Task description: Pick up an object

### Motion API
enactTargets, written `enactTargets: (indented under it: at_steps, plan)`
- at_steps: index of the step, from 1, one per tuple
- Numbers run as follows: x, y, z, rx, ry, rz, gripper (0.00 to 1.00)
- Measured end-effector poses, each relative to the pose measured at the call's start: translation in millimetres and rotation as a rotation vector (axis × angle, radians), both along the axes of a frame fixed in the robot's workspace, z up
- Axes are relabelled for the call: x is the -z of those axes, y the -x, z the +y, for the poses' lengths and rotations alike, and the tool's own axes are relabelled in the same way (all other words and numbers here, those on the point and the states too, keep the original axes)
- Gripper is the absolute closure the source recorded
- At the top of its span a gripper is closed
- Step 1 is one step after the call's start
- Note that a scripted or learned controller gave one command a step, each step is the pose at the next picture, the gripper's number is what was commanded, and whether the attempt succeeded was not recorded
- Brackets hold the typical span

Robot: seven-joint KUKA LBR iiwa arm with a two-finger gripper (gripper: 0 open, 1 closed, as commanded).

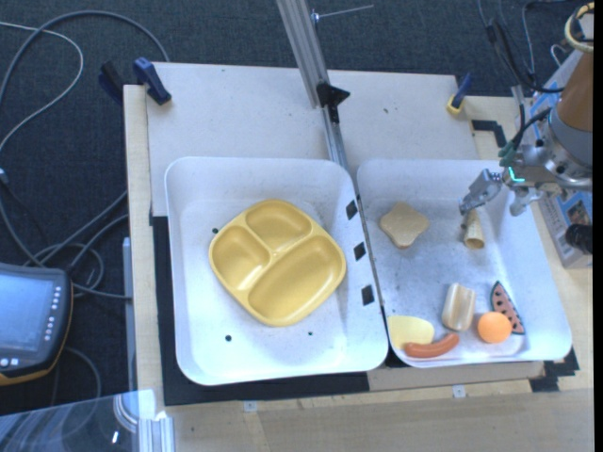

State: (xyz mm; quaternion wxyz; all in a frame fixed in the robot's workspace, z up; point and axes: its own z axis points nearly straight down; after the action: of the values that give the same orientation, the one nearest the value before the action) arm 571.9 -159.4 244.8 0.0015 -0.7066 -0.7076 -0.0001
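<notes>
My gripper (497, 198) hangs over the upper right part of the right bin (551, 281), with its two fingers spread apart and nothing between them. A small tan piece (473, 233) lies in the bin just below the left finger (477, 194). Further left rests a tan cookie-shaped toy (403, 224). Near the bin's front edge lie a tan cylinder (458, 306), an orange ball (494, 328), a watermelon slice (505, 307), a yellow piece (411, 329) and a red sausage (431, 347).
The left bin (188, 205) holds a yellow divided plate (277, 261). A metal pole (311, 55) runs down between the bins from the back. Blue clamps (151, 78) sit at the bench's back corners. Cables lie on the floor at the left.
</notes>
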Motion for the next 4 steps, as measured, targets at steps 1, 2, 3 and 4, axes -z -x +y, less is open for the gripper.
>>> enactTargets:
  at_steps: [1, 2, 3, 4]
  plan:
    - [58, 9, 4, 0.001, -0.001, 0.005, 0.0]
    - [101, 7, 5, 0.001, -0.001, 0.005, 0.0]
    - [154, 9, 6, 0.001, -0.001, 0.006, 0.0]
    - [139, 6, 6, 0.0, 0.0, -0.003, 1.0]
